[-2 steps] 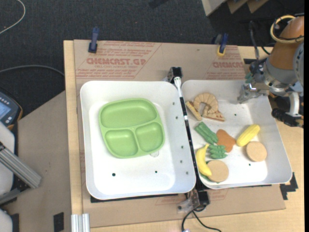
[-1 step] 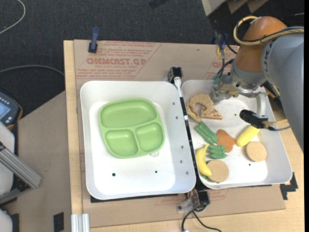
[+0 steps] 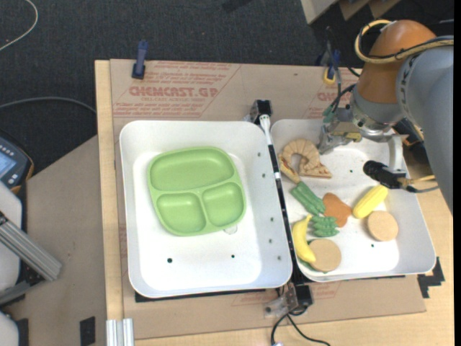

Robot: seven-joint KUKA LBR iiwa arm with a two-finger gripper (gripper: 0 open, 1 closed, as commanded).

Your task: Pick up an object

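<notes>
The right bin [image 3: 403, 262] holds several toy foods. A tan croissant [image 3: 297, 152] lies at its far left, with a pizza slice [image 3: 315, 169] against it. Below them lie a green pod [image 3: 307, 197], an orange piece [image 3: 336, 207], a leafy green piece [image 3: 324, 226], a yellow banana [image 3: 302, 241] and a round tan cookie [image 3: 324, 254]. A yellow corn cob [image 3: 370, 201] and a second tan disc [image 3: 382, 226] lie further right. My gripper [image 3: 328, 140] hangs over the bin's far side, just right of the croissant, with nothing seen in it.
The left bin [image 3: 144, 258] holds a green divided plate [image 3: 196, 189]. A black-and-white divider [image 3: 272, 161] runs between the bins. Blue clamps [image 3: 139, 60] hold the cardboard sheet at the back. The arm's body covers the bench's far right corner.
</notes>
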